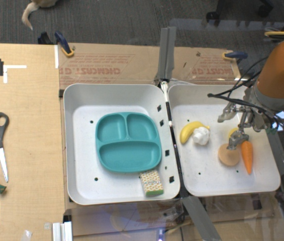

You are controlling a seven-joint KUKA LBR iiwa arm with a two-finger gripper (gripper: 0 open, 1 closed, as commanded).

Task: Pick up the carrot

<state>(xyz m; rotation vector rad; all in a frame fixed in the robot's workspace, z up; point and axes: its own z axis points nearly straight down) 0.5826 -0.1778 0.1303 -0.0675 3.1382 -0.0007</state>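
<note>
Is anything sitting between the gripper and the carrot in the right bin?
Nothing visible does. The gripper hangs just left of the carrot's top. The tan round piece lies beside the carrot's left, close under the gripper, so it may crowd a grasp. The banana is farther left.

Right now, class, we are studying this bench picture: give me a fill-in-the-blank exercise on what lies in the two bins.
1. The teal divided plate lies in the ____ bin as the camera sees it.
2. The carrot in the right-hand bin lies beside a round ____ disc.
3. The banana touches a small ____ object.
4. The gripper hangs over the ____ bin.

Missing words: left; tan; white; right
</note>
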